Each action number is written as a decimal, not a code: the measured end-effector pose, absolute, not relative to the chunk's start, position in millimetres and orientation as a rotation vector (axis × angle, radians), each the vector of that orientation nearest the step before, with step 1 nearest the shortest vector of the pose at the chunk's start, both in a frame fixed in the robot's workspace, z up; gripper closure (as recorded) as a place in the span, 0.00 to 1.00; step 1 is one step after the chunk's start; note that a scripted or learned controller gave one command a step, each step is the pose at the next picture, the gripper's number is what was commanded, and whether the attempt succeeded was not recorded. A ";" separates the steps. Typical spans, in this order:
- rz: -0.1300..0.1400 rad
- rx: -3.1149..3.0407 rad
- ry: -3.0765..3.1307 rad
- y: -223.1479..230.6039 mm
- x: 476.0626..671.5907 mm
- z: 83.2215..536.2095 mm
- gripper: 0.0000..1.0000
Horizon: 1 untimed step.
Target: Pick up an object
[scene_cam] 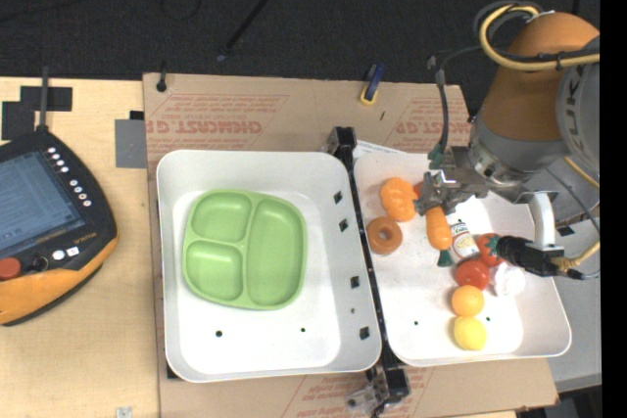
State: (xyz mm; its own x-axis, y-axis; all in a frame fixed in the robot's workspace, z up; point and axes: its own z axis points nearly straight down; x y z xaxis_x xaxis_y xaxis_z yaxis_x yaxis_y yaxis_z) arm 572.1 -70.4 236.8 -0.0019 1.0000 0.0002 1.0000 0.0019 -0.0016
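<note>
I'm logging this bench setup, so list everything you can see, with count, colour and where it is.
Bins: two, white, side by side on the bench.
Divided plate: one, green, in the left bin.
Toy pepper: one, orange, right bin, upper left.
Ring: one, orange-brown, right bin, by the divider.
Carrot: one, orange, right bin centre.
Tomato: one, red, right bin.
Orange ball: one, below the tomato.
Lemon: one, yellow, right bin's near edge.
Pendant: one, orange and black, far left.
Claw: one, grey, over the right bin.
</note>
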 end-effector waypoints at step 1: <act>0.006 -2.219 -2.219 -72.2 575.8 216.4 1.00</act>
